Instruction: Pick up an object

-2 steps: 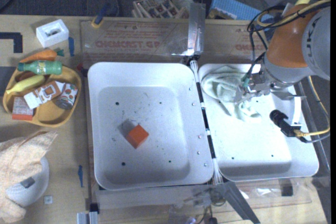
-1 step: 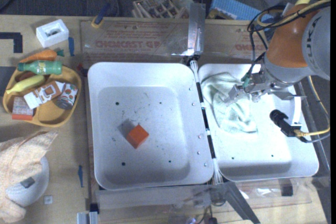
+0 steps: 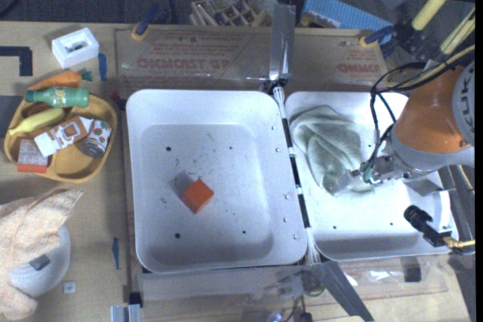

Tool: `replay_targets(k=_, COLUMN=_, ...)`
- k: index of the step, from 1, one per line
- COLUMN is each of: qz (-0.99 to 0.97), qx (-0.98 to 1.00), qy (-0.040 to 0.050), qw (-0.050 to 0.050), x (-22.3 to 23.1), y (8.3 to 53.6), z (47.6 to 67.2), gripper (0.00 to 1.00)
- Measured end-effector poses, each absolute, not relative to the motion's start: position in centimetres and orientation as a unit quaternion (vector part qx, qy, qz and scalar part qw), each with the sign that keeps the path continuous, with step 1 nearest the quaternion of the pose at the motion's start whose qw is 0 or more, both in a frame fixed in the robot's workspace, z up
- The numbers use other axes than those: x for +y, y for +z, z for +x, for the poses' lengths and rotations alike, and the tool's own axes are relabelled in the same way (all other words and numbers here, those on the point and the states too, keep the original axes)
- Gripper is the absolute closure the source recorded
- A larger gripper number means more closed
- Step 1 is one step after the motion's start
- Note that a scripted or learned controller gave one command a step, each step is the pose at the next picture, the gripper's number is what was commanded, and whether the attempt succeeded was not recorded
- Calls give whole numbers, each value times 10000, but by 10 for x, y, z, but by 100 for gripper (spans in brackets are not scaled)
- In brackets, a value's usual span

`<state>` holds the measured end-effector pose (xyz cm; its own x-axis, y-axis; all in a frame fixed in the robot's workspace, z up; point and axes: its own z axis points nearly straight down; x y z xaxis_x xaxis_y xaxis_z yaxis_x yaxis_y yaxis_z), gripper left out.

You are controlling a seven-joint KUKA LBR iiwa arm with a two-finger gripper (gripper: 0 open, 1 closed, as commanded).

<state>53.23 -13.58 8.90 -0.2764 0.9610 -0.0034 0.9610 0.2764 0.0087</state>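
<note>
Where the arm (image 3: 434, 113) reached in from the right, its gripper (image 3: 361, 174) sat low in the right bin (image 3: 377, 226), down at the near edge of a crumpled pale grey-green cloth (image 3: 326, 147). Cloth bunched against the bin's left wall, upper half. Gripper tip touching or pressed into the cloth's lower right edge; could not tell how wide the end effector stood, nor whether any cloth was caught in it. Orange band above the wrist showed plainly, black cable looping over it.

Left bin (image 3: 151, 237) held one orange block (image 3: 198, 194), tilted corner-on, a little left of and below centre, well apart from the arm. A small grey object sat just beside its upper left face; too blurred to name.

Off the bins, far left of the bench: yellow bowl (image 3: 56, 170) of toy groceries, a green bottle (image 3: 59, 96) lying across its top. White box (image 3: 75, 47) above it
</note>
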Motion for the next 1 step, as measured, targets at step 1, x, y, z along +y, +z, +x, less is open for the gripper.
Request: replay_targets(k=1, qz=6199, qx=7847, qy=29, qw=43, x=-101, y=89, z=587, gripper=0)
